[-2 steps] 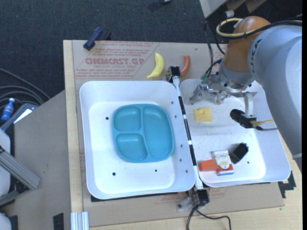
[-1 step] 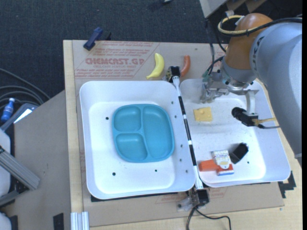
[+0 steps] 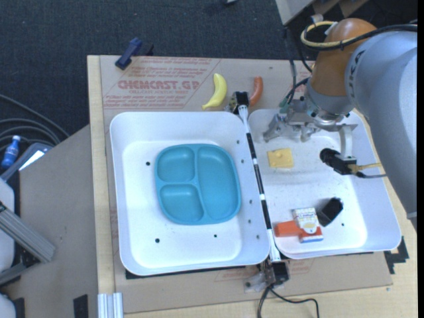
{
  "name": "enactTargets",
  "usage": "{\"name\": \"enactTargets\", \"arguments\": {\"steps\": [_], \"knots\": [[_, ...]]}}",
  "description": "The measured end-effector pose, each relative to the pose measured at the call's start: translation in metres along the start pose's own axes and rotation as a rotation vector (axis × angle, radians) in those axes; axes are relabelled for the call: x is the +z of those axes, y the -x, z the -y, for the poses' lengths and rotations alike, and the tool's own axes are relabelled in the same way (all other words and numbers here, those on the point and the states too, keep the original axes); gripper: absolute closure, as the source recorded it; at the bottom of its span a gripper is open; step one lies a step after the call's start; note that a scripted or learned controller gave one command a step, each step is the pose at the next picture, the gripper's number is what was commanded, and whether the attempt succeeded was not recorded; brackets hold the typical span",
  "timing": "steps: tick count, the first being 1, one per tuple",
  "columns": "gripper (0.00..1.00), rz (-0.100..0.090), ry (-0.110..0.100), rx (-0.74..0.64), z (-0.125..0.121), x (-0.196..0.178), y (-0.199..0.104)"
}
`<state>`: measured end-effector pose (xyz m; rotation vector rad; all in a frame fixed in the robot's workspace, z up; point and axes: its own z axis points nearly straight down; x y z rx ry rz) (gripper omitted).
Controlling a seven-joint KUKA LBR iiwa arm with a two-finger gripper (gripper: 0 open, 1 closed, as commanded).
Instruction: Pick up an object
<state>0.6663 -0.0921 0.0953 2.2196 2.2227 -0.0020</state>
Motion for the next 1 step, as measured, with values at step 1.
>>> {"name": "enactTargets", "arguments": {"steps": [1], "knots": [[0.0, -0.001, -0.002, 0.001, 0.0001, 0.0105, 0.002]]}}
